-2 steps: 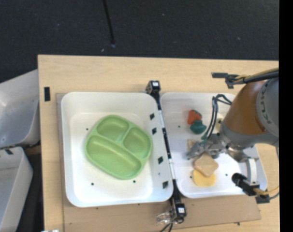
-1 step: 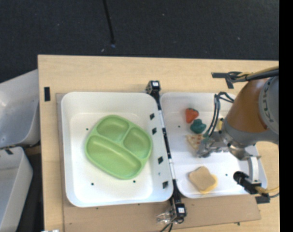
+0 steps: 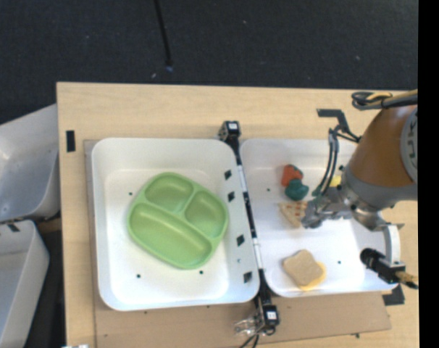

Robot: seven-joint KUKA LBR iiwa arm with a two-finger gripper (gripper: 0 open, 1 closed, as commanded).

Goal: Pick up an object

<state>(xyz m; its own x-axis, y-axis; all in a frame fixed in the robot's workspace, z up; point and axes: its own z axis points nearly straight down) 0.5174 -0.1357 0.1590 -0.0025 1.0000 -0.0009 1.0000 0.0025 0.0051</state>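
The jaws, whose opening I could not tell, hung low in the right bin just beside a small tan piece lying to their left, below the orange-and-teal toy.

Two bins sit side by side on the worktop. The left bin has a plate with sections lying in its middle. In the right bin, two small toys touch each other near the back. A flat piece lies just in front of them. A sponge lies near the front edge. The end effector is just right of the flat piece.
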